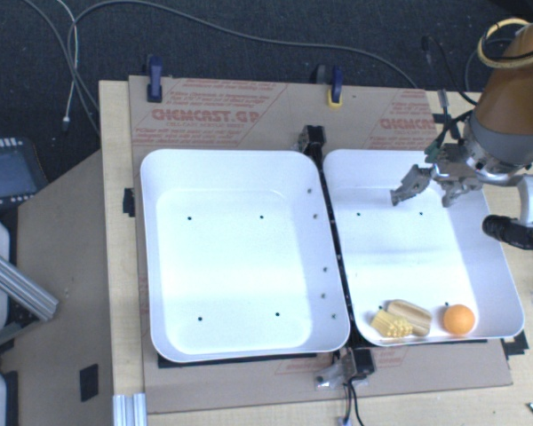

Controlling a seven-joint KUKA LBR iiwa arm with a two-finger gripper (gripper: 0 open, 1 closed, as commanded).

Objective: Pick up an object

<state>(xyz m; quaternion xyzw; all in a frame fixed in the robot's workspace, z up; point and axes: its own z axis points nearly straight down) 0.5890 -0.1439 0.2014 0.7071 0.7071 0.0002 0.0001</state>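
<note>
Two-finger metal gripper (432, 187) hanging over the far part of the right shallow white plastic bin (426, 264), fingers spread apart, nothing between them. Grey arm with orange band (509, 96) reaching in from the right edge.

Three candidates for picking, all in the near end of that right bin: a small round orange ball (459, 319) at the near right, a pale tan oblong piece like a bread roll (409, 311) to its left, and a yellow knobbly piece like a short corn cob (392, 327) touching the roll on its near-left side. Ball a little apart from the other two. Left shallow white plastic bin (240, 251) just beside, with only small dark dots on its floor.

Step in hand, by judgement: approach, not yet a grasp, gripper well apart from all three. Next move probably calls for travel toward the near end, then descent over one piece. Ball likely the easier choice, standing free; roll and cob close together, so risk of pushing one while closing on the other.
</note>
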